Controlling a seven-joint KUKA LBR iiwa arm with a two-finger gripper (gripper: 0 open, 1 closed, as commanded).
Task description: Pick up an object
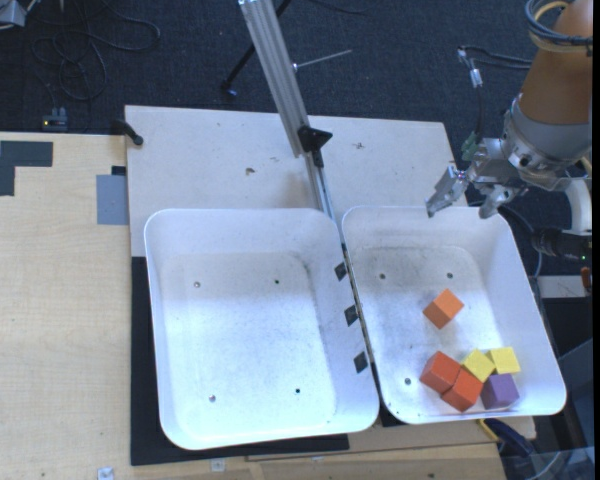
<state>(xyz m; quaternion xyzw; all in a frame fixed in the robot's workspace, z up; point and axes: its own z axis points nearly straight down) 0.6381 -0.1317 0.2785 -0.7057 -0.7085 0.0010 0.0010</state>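
Up at about two o'clock in the camera view, the gripper (467, 196) hangs over the far rim of the right bin (540, 298), its two fingers spread wide with nothing between them. Down in that bin, toward five o'clock, an orange cube (443, 309) sits alone, turned corner-on with no clear long axis. Nearer the front corner huddle a red-orange block (451, 379), a yellow cube (478, 365), another yellow cube (504, 360) and a purple cube (499, 392), touching. The left bin (170, 268) lies at nine o'clock of them.
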